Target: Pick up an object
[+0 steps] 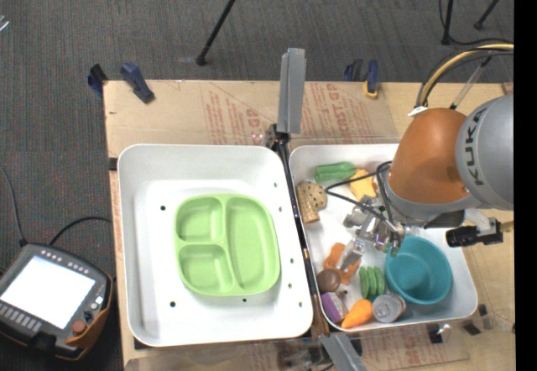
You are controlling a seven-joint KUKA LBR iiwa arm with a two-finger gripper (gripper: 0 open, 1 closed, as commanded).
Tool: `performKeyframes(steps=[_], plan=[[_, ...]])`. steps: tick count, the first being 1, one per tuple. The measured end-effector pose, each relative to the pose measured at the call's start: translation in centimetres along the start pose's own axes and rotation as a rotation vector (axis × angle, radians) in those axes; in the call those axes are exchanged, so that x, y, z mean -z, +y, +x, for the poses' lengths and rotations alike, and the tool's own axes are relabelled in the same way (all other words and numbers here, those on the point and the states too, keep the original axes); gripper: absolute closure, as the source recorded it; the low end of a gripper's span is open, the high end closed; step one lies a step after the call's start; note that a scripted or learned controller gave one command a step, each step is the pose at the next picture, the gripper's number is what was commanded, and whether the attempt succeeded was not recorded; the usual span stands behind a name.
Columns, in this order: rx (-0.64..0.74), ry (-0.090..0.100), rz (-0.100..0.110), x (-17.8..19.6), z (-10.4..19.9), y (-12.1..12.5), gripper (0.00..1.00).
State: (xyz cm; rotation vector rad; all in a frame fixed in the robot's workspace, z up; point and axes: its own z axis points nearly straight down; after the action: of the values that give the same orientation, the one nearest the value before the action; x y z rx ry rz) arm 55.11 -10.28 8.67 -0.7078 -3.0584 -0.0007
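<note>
My gripper (366, 242) hangs low in the right bin (466, 300), just left of a teal bowl (419, 273). Directly beside and below it lie an orange piece (336, 255) and a green pea pod (372, 280). Nothing is visibly held. Along the bin's front edge sit a brown round piece (328, 279), a purple piece (333, 306), a carrot (358, 314) and a small can (388, 308). Farther back lie a green vegetable (335, 170), a yellow piece (363, 186) and a brown cracker (310, 201).
The left bin (143, 193) holds a light green divided plate (226, 244). A grey post (291, 101) stands at the back between the bins. The arm's orange band (428, 159) looms over the right bin's back right. A tablet (46, 298) lies on the floor at left.
</note>
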Motion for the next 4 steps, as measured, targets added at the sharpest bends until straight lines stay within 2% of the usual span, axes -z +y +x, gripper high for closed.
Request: performKeyframes(steps=[1, 2, 3, 4], plan=[[0.001, -0.001, -0.002, 1.1, -0.1, 0.1, 1.00], [-0.810, 0.000, 0.000, 10.0, 4.5, 2.9, 1.00], [-0.809, 0.001, 0.002, 9.9, 4.6, 3.0, 0.00], [-0.801, 0.006, 0.009, 2.5, -2.3, -0.3, 0.00]])
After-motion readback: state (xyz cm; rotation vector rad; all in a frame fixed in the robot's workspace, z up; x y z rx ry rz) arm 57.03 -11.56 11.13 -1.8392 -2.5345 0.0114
